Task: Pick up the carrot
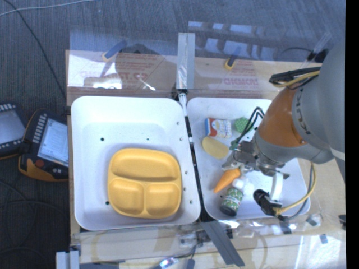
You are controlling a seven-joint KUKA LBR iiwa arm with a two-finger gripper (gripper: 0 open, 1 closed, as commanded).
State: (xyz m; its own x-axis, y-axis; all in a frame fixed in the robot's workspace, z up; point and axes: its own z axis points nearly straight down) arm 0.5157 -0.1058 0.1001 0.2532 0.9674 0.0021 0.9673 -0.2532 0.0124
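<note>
Carrot (226, 179) in right bin (303, 203), tilted, beside a small bottle (231, 199).
Jaws (240, 162) low over its upper end, near a yellow chip (215, 147); opening hidden, cannot tell.

Bench (129, 72) with brown top, left white bin (90, 116) and right white bin (197, 110) side by side on it

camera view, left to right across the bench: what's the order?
teach pendant → left bin → yellow divided tray → right bin's carrot → orange-banded arm
</note>
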